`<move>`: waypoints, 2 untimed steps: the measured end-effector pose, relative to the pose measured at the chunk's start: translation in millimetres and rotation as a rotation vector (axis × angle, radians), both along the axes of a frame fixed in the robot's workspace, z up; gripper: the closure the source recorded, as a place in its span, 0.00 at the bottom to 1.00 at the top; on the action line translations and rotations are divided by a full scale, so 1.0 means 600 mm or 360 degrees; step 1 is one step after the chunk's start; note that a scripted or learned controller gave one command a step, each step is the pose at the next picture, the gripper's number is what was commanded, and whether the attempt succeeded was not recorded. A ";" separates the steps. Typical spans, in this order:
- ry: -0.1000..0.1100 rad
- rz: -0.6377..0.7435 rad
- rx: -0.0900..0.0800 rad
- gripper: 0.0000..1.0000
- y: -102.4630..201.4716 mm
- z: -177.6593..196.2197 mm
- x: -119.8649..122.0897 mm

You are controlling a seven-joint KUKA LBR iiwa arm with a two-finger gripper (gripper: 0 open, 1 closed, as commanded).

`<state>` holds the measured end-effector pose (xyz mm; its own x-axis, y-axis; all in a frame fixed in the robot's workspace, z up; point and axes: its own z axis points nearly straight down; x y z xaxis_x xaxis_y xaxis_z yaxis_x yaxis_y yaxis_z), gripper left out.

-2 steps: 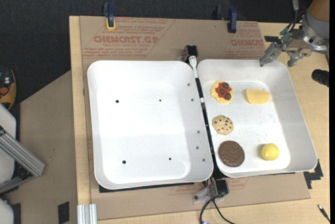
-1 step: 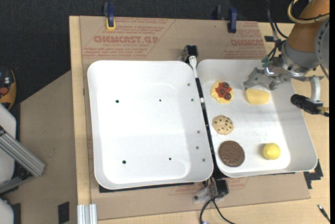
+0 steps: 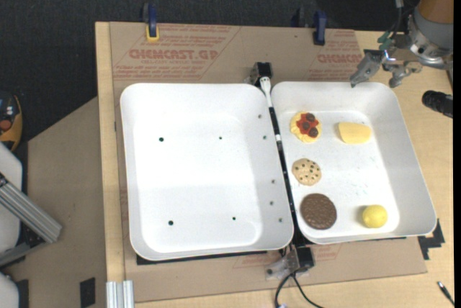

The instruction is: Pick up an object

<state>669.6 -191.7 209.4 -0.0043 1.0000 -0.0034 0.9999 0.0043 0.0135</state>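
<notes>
Gripper [image 3: 380, 69]: metal two-finger claw, hanging above the far rim of the right bin [image 3: 421, 184], toward that bin's back right corner. Fingers [image 3: 362, 72] splayed apart, nothing between them. Grey arm [image 3: 432, 19] runs off to the right above it.

All pickable things lie inside the right bin, a shallow white tray with rounded corners and a smooth, glossy floor. Nearest the claw: pale yellow wedge [image 3: 354, 132], blocky, matte, at the bin's back half. Just left of the wedge: small round tart [image 3: 305, 126], yellow base with red and dark berry lumps on top. Toward the bin's middle left: flat tan cookie [image 3: 306, 171], round, dotted with dark chips. Near the bin's front left: dark brown disc [image 3: 318, 211], round, finely textured face. Front right of the bin: small yellow ball [image 3: 374, 216], smooth, lemon-like. All five well apart from the claw.

Left bin [image 3: 137, 155] touches the right bin's left wall; same white tray form.
</notes>
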 end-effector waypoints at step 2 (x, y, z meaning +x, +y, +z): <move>0.0010 -0.0004 0.0001 0.00 -0.031 0.012 -0.038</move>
